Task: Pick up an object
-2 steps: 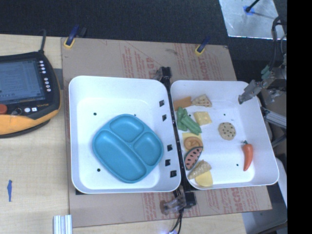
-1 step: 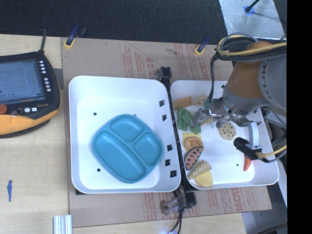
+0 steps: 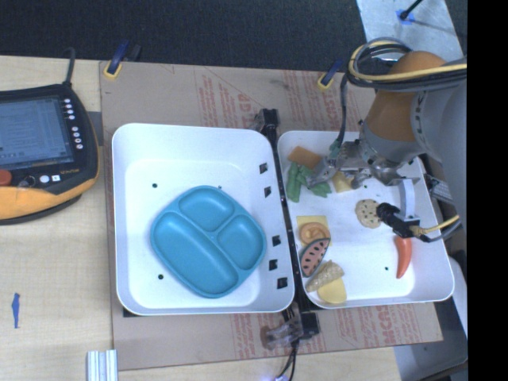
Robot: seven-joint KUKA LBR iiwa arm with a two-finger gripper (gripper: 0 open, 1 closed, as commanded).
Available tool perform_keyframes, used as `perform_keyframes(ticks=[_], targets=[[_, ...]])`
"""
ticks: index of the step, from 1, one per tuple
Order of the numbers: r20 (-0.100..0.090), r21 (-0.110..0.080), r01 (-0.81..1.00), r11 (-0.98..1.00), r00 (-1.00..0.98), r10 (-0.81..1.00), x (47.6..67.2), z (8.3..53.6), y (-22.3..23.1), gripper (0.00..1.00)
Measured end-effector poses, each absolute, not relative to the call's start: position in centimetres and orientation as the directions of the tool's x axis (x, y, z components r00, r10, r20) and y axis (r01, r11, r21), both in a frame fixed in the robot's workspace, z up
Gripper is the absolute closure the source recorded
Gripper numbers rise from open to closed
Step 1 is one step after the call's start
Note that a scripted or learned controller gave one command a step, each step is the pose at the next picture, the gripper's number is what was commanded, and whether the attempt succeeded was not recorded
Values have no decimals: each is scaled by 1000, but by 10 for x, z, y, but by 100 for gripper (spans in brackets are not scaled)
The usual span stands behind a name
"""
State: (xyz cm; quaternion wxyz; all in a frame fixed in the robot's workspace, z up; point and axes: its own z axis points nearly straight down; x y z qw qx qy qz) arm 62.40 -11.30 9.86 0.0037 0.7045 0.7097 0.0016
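the gripper (image 3: 340,167) hangs low over the right bin (image 3: 432,280) by the green toy vegetable (image 3: 295,182) – likely its target – though whether its fingers are spread or closed i cannot tell.

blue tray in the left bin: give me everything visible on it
The blue tray is a sky-blue divided plate, apparently smooth moulded plastic, with rounded corners and three shallow compartments split by raised ridges: one long and two smaller. Nothing lies in any compartment. It lies flat and right side up on the floor of the left bin, turned at a slant to the bin's walls, toward the near side. It seems to touch only the bin floor, with white floor visible around most of it.
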Motion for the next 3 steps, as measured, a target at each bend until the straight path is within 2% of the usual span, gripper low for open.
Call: perform_keyframes(ticks=[1, 2, 3], targets=[[-11, -27, 1000, 6, -6, 1000, 654, 97, -101, 0], [-12, -24, 1000, 7, -8, 1000, 654, 110, -103, 100], [0, -12, 1000, -2, 2, 1000, 565, 90, -149, 100]])
